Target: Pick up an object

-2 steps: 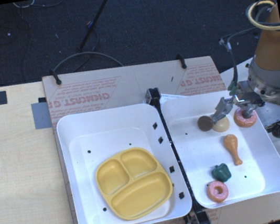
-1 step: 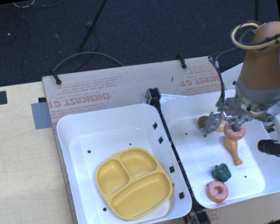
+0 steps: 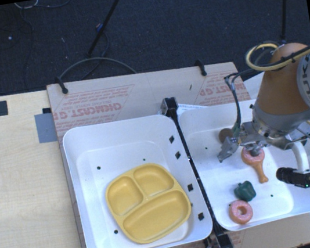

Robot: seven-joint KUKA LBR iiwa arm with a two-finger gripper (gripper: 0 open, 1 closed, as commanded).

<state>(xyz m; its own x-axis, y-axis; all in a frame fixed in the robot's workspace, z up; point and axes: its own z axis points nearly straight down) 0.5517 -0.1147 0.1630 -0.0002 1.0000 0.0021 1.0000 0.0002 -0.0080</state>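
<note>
My gripper (image 3: 240, 149) hangs low over the upper middle of the right bin (image 3: 309, 202), open, with nothing between its fingers. A pink and orange toy (image 3: 256, 162) lies just below and to the right of it, its top edge tucked under the gripper. A small brown thing (image 3: 226, 135) sits just left of the gripper near the bin's back. Lower down lie a green toy (image 3: 245, 191) and a pink ring-shaped donut (image 3: 240, 212).
The left bin (image 3: 85, 161) holds a yellow divided tray (image 3: 148, 201). A black divider rail (image 3: 188, 162) runs between the two bins. The bench top stretches away to the left.
</note>
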